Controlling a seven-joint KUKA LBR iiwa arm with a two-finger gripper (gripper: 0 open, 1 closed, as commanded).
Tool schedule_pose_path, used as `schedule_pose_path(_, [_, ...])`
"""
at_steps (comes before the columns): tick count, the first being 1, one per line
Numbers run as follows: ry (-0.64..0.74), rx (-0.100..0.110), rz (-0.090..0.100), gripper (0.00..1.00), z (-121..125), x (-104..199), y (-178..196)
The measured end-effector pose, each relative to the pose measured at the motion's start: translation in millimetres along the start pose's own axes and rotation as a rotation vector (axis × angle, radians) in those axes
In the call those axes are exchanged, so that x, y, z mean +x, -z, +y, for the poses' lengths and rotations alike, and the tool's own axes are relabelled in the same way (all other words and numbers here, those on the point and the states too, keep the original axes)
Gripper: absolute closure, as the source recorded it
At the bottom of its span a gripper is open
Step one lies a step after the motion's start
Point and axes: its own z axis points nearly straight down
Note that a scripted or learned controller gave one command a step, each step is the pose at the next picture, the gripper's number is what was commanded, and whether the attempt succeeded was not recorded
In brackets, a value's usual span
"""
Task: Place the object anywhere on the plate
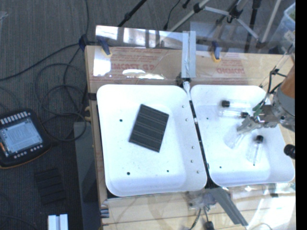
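A dark ribbed rectangular plate (149,127) lies flat in the middle of the left bin (115,176). Three clear tubes with black caps lie in the right bin (230,174): one (232,110) near the back, one (233,137) in the middle, one (253,150) toward the front. My gripper (248,124) reaches in from the right and hangs low over the right bin, its tip just above the upper end of the middle tube. Nothing shows plainly between the gripper's tips, and the metal parts and the clear tube blur together there.
A raised divider (196,138) separates the two bins. A clear panel with blue clamps (144,56) stands behind the bins. A teach pendant (19,138) lies on the floor at the left, with cables around it.
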Motion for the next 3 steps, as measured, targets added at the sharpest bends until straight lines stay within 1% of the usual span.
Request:
schedule_pose_path(1, [0.0,0.0,0.0,0.0,0,0,0])
schedule_pose_path(2, [-0.045,0.002,0.0,0.0,12,70,9])
schedule_pose_path(3, [0.052,0.0,-0.004,0.0,-32,83,130])
